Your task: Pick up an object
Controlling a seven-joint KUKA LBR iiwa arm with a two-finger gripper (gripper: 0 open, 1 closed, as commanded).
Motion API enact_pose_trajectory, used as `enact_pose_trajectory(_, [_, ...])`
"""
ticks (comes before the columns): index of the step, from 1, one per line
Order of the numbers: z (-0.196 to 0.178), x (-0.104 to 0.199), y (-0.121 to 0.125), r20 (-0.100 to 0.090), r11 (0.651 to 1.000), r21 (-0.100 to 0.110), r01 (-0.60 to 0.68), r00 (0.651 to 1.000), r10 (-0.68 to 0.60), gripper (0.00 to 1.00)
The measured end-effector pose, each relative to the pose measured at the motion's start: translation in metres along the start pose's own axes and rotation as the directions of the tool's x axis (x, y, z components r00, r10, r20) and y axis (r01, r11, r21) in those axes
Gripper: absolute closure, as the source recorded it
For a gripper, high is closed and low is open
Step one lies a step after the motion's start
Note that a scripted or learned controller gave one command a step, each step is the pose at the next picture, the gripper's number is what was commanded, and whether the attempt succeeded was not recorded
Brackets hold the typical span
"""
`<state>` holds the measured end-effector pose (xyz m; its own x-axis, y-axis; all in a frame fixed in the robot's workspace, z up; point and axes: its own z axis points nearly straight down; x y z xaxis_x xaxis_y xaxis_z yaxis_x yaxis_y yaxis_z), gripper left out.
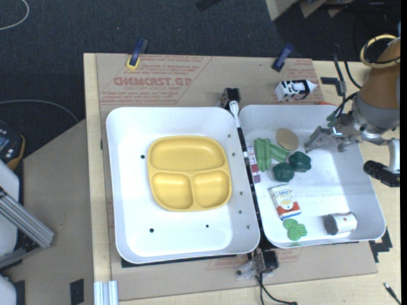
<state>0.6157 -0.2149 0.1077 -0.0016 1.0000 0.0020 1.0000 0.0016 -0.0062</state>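
the pickable objects lie in the right bin (362, 189), mostly toward its left half: a green ridged piece (262, 152) by the dividing wall, a tan round disc (287, 138) just behind it, two dark green lumps (300, 161) (283, 171) near the middle, a small carton (284, 201) with red and orange print too small to read, a green leafy piece (294, 230) near the front rim, and a grey-and-white cylinder (339, 223) lying at the front right. the bin floor between the lumps and the right wall is bare white, open room. the gripper (318, 138) hangs over the back of that bin, fingers spread with nothing between them, tips near the disc and the upper lump. the left bin (127, 170) holds a yellow three-part tray (189, 171) at its centre, with bare floor all round. the board behind reads "chemcast gp" (152, 80) in red. a blue-and-yellow clamp (136, 54) and a blue clamp (282, 58) grip its far edge; a small black-and-white box (296, 89) sits behind the right bin.
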Motion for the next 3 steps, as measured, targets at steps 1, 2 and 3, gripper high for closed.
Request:
enact_pose_trajectory(1, [0.024,0.003,0.001,-0.004,1.000,-0.003,0.002,1.000,-0.002,0.00])
enact_pose_trajectory(2, [0.012,0.002,0.002,0.001,1.000,-0.007,0.003,1.000,-0.003,1.00])
enact_pose_trajectory(3, [-0.035,0.000,-0.004,0.005,1.000,-0.013,-0.002,1.000,0.002,1.00])
